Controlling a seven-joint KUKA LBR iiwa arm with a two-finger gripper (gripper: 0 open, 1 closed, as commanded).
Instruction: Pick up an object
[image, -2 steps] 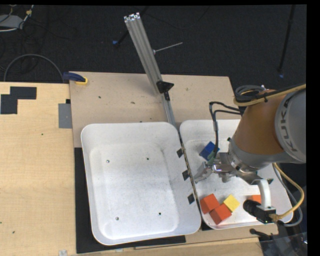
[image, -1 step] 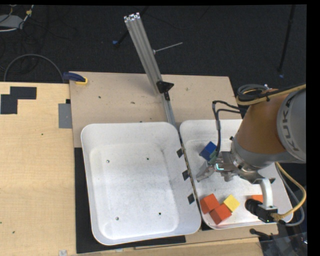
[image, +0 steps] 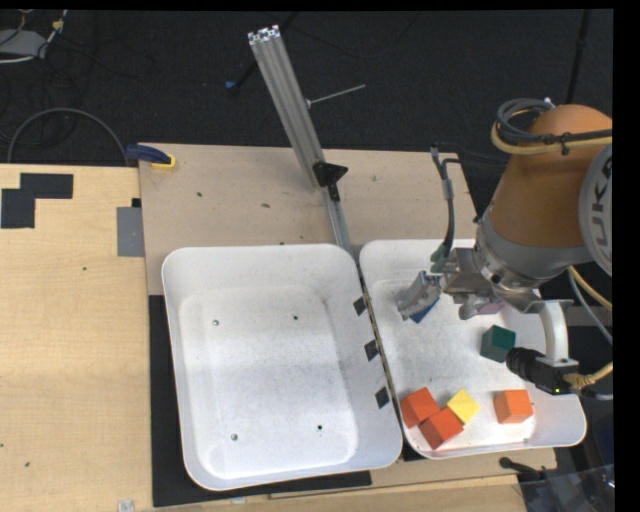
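My gripper (image: 415, 300) is low over the upper middle of the right bin (image: 445, 362), reaching in from the right under the orange-banded wrist. A small blue object (image: 425, 313) shows right at its tip, mostly hidden by it; I cannot tell whether it is gripped. A dark green block (image: 497, 343) lies to the right of the gripper. Along the bin's near edge sit two red-orange blocks (image: 420, 404) (image: 441, 428), a yellow block (image: 463, 406) and an orange block (image: 513, 405).
The left bin (image: 265, 360) lies alongside, with black clips (image: 372, 350) on the shared rim. A slanted aluminium bar (image: 297, 115) rises behind the bins. A thin upright rod (image: 448, 205) stands at the right bin's far edge. A black cable plug (image: 535, 368) hangs near the green block.
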